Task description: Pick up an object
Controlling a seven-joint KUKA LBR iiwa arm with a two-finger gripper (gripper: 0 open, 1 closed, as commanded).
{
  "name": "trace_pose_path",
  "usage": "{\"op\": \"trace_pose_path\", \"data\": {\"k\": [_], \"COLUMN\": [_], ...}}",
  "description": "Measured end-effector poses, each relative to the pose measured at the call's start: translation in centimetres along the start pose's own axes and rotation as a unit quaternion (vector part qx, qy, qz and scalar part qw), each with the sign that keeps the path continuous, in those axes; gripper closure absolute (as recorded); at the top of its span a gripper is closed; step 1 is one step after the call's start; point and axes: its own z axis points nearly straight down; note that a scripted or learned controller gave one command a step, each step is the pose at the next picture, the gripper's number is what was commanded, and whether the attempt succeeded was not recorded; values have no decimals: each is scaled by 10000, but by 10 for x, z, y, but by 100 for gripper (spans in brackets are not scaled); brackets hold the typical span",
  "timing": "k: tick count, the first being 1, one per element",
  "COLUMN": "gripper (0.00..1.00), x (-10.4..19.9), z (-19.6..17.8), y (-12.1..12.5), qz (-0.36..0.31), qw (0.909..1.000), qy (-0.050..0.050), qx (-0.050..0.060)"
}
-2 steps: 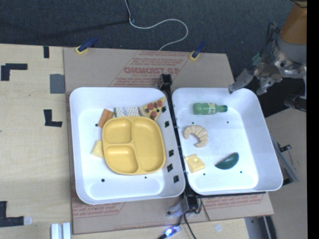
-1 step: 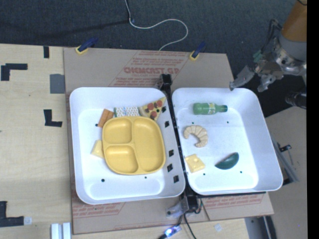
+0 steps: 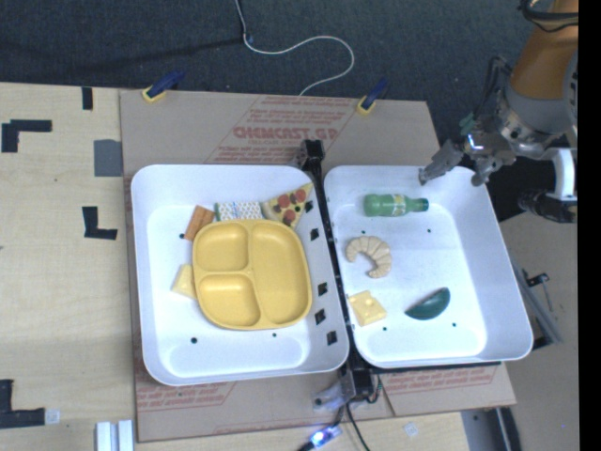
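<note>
A cardboard-covered bench point(image 3: 282, 130) on dark carpet bears two white bins. In the right bin point(image 3: 488, 280) lie the candidates: a green bottle point(image 3: 394, 205) on its side, a croissant point(image 3: 370, 255), a yellow cheese wedge point(image 3: 366, 307) and a dark green piece point(image 3: 428, 303) (possibly a leaf or pepper). None is lifted. The gripper point(image 3: 455, 165) hangs over that bin's far right corner, fingers spread and holding nothing, so the whole pick remains.

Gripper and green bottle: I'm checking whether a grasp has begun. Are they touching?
Apart. The camera view shows bare white bin floor between the gripper and the green bottle, which lies on its side.
</note>
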Motion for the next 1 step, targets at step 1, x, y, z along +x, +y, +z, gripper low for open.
{"op": "trace_pose_path", "data": {"k": [1], "gripper": [0], "x": [-1], "z": [64], "y": [4], "qz": [3], "qw": [10000], "qy": [2], "qx": [11]}}
